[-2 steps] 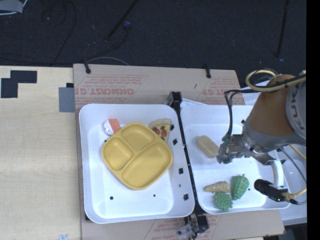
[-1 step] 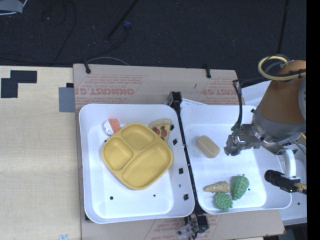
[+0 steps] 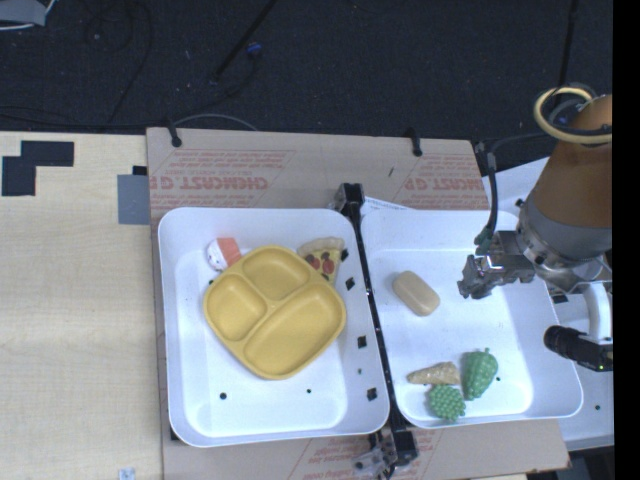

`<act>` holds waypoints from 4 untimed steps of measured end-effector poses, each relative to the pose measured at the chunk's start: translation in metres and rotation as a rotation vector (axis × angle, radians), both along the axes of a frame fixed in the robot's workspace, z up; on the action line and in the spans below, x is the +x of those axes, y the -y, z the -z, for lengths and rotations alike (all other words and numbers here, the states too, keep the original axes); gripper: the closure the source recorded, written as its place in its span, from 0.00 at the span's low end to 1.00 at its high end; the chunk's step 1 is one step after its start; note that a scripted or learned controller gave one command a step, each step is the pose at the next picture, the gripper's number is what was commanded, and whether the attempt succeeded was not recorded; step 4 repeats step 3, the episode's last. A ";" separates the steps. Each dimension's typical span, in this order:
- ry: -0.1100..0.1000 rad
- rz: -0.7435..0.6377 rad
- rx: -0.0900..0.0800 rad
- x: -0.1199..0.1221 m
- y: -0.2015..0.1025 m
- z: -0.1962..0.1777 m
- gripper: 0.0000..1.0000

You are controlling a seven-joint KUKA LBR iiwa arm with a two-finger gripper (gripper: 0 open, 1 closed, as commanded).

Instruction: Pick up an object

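Left white bin [image 3: 190, 388]: a yellow three-compartment plastic plate [image 3: 275, 310] lies on its floor, tilted on the diagonal. Tucked at the plate's upper left edge is a small orange-and-white piece [image 3: 222, 252]; at its upper right, a pizza-slice toy [image 3: 322, 256], partly covered by the plate rim. Both are too small to identify further.

Right white bin [image 3: 540, 408]: a tan, rounded soap-like block [image 3: 415, 293] lies alone mid-bin. Near the front wall sit a tan cone-shaped piece [image 3: 435, 374], a green bumpy ball [image 3: 446, 402] and a green ridged vegetable-like toy [image 3: 479, 373], all touching or nearly so.

The gripper [image 3: 482, 274] hangs above the right bin, just right of the tan block and apart from it. Jaw state: cannot tell; the dark fingers blur into one mass. Nothing is seen between them.

Likely target, by proximity: the tan block. Risks as judged:
- Straight descent from here lands beside the block, closing on air or nudging it left.
- The rounded, smooth block may squirt out under the pinch.
- Going for the front cluster instead risks catching two pieces, or hitting the wall.

The arm is cut off at the right edge.
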State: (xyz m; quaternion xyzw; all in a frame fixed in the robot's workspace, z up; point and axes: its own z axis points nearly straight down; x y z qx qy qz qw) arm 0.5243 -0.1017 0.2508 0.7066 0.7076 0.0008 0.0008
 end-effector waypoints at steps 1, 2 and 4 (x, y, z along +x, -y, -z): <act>-0.005 -0.004 0.002 0.005 -0.062 0.004 1.00; -0.005 -0.002 0.000 0.022 -0.114 0.017 1.00; -0.005 -0.004 0.002 0.032 -0.165 0.009 1.00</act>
